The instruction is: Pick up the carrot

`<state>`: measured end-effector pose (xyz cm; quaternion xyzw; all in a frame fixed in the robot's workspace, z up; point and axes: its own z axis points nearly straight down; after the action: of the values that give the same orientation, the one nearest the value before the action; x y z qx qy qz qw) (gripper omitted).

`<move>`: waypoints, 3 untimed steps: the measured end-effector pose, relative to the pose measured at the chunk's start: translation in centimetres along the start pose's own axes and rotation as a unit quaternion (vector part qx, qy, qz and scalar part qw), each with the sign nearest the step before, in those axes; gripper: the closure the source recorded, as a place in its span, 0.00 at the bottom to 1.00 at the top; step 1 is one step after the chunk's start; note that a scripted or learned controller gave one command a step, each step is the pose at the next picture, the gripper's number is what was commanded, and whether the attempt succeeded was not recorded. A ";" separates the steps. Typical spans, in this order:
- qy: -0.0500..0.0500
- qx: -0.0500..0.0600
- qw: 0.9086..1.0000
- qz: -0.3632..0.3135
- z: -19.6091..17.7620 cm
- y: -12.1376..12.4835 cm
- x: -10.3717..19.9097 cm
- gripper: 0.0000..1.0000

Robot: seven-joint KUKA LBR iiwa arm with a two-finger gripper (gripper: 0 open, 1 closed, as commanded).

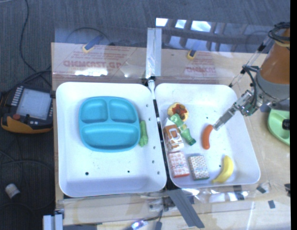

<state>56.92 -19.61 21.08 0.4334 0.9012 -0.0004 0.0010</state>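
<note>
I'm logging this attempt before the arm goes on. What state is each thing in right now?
carrot: lying flat in the right bin, not gripped
end effector: low over the right bin, just up and right of the carrot
banana: lying near the bin's front right corner
blue plate: flat in the left bin

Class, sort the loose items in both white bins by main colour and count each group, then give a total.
Blue: 1, plate
Green: 2, pod, bottle
Orange: 1, carrot
Yellow: 1, banana
Mixed colours: 4, cartons, food pile
Total: 9
</note>
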 end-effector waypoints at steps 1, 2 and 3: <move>0.000 0.001 0.988 0.158 -11.4 -3.2 -1.1 0.00; -0.001 0.001 0.998 0.065 -13.8 0.2 -3.5 0.00; 0.000 0.001 0.999 0.032 -5.5 -1.8 -2.1 0.00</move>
<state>56.84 -22.35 26.60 0.4617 0.8870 -0.0009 0.0004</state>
